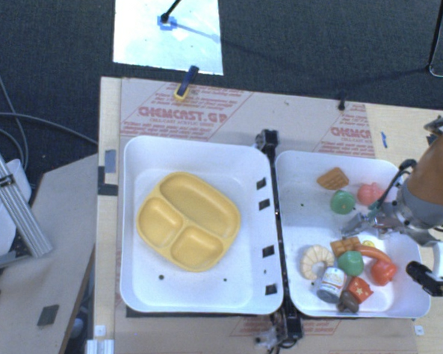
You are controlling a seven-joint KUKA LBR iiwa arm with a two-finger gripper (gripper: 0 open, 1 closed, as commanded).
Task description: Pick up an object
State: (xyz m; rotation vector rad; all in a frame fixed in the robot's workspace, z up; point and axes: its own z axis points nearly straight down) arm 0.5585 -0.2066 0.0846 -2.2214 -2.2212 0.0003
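arm (439, 174): reaches in from the right, orange band showing | gripper (362, 226): low, pointing left, wrist tilted down

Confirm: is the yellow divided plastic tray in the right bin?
No, the yellow divided plastic tray lies alone in the left white bin.

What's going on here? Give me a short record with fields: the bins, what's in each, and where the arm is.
left bin: a yellow divided tray
right bin: a pile of small toy foods, among them a green ball and a small can
arm: reaches in from the right
gripper: low over the pile, beside the green ball
held: nothing seen between its fingers
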